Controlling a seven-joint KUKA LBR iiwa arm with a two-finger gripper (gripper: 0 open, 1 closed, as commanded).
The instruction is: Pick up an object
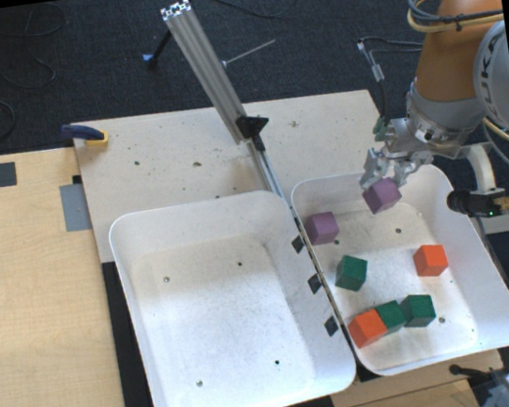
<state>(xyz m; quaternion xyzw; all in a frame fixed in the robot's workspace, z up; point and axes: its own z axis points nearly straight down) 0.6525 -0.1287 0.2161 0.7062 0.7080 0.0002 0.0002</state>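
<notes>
We read no writing. The fingers (385, 175) pinch a purple cube (383, 195) above the right bin (497, 304), which holds purple, green and orange blocks.

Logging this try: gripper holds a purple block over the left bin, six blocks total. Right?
Not quite. The camera view shows the gripper holding the purple block over the right bin, not the left bin. Six blocks total is right.

A small purple cube (383, 195) sits tilted between the fingers of the end effector (385, 178), raised above the far part of the right bin (497, 304). Its faces look matte and plain.
</notes>
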